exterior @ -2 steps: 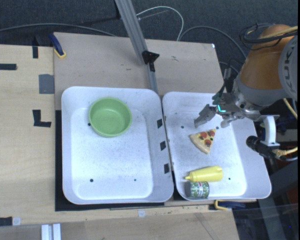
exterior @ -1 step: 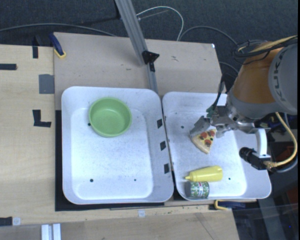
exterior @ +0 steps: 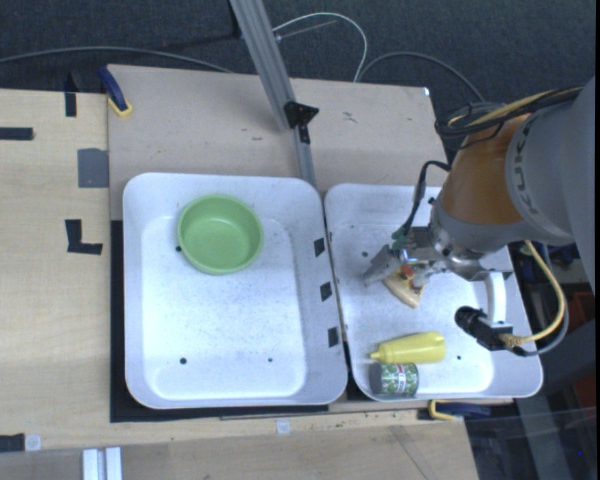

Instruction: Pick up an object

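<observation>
Hovering low over the right bin (exterior: 365,313), the gripper (exterior: 400,268) sits just above a small tan wedge (exterior: 404,290), and the fingers look spread apart with nothing between them. No grasp yet, folks. That wedge is the closest candidate: it lies on the bin floor just toward the camera from the fingertips, a shade off centre by my read. The smart play is a small shift toward the wedge so it sits squarely between the fingers, then straight down to the floor, then a close. It looks thin and sloped, so a grip across its thicker end should hold better; a pinch on the slope could squirt it out.

Moving outward: a yellow bottle (exterior: 412,348) lies on its side near the front of the same bin, apart from the wedge, with a green can (exterior: 394,378) just beside it against the front wall. Neither crowds the descent. A black cable end (exterior: 480,328) dangles from the arm to the right, worth watching.

Further off, the left bin (exterior: 230,348) holds a green bowl (exterior: 220,233), well clear. Beyond, a grey pole (exterior: 270,53) slants over the worktop (exterior: 180,118).
</observation>
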You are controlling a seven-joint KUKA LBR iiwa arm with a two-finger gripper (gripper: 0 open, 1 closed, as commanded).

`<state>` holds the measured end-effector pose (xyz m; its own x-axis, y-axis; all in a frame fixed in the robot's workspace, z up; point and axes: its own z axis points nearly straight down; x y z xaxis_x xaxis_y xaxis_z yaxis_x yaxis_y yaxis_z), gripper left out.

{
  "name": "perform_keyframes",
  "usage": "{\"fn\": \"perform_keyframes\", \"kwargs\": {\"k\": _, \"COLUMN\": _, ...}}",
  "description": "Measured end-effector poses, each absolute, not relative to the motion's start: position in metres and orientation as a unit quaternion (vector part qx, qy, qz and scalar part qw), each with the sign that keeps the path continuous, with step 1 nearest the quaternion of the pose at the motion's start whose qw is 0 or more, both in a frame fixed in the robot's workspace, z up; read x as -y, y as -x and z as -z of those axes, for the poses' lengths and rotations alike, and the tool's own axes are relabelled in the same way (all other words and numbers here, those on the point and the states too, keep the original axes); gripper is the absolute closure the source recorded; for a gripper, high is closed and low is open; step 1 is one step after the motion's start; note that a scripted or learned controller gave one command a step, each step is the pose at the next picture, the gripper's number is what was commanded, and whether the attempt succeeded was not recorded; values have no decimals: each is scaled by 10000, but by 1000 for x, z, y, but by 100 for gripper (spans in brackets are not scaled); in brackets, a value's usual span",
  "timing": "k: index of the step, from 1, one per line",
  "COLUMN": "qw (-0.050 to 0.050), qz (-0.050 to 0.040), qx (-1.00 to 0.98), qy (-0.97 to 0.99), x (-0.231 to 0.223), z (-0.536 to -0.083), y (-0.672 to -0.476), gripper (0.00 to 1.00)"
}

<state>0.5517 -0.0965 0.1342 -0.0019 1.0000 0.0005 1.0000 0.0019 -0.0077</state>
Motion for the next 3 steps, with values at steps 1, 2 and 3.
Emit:
{"fn": "perform_keyframes", "kwargs": {"k": 1, "qw": -68, "qz": 20, "qx": 7071, "qy": 7071, "x": 99, "z": -94, "y": -556, "gripper": 0}}
{"fn": "perform_keyframes", "kwargs": {"k": 2, "qw": -80, "qz": 37, "qx": 7075, "qy": 7066, "x": 99, "z": -108, "y": -557, "gripper": 100}}
{"fn": "perform_keyframes", "kwargs": {"k": 3, "qw": -12, "qz": 10, "qx": 7078, "qy": 7064, "x": 95, "z": -156, "y": -567, "gripper": 100}}
